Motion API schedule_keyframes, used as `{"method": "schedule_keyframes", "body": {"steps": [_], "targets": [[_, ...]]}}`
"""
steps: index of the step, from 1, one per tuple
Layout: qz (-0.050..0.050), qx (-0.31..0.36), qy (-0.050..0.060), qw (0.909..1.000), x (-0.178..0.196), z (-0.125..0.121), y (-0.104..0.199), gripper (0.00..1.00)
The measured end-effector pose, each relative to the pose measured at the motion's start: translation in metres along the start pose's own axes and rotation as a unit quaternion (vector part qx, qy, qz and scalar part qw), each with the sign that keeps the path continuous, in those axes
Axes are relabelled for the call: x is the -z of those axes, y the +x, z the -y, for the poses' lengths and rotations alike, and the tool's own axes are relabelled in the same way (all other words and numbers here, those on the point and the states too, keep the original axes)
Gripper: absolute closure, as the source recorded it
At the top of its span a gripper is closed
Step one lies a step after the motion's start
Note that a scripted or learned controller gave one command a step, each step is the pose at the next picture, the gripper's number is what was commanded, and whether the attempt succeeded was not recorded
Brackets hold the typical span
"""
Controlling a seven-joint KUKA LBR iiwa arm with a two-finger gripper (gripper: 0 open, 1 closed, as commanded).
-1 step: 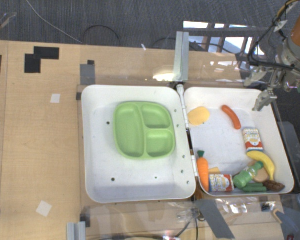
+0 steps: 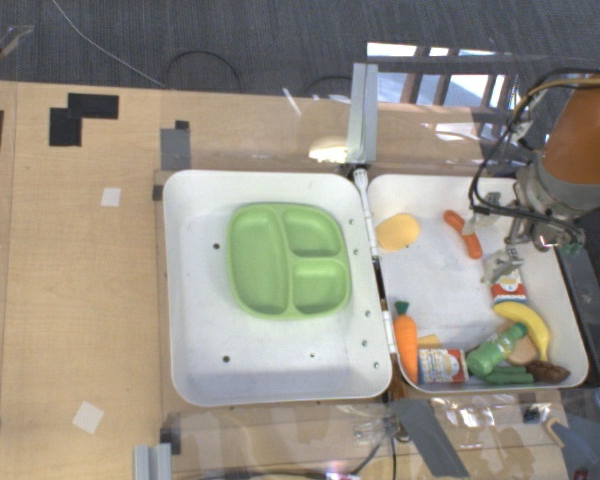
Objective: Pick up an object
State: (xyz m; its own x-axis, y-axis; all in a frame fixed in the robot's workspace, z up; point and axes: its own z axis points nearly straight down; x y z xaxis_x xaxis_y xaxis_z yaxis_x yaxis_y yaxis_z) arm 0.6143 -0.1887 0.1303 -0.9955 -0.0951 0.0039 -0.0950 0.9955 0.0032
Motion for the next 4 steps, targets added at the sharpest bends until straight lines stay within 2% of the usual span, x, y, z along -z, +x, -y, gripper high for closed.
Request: {"method": "schedule_keyframes", "body": {"steps": [1, 2, 4], "targets": [[0.01, 0.001, 0.004, 0.9999, -0.0409, -0.0271, 0.0083, 0.0], [0.009, 0.012, 0.003, 0.9999, -0.0412, -0.0225, 0.0015, 0.0], [0.009, -0.022, 0.003, 0.9997, -0.0413, -0.0216, 0.0056, 0.0]]}}
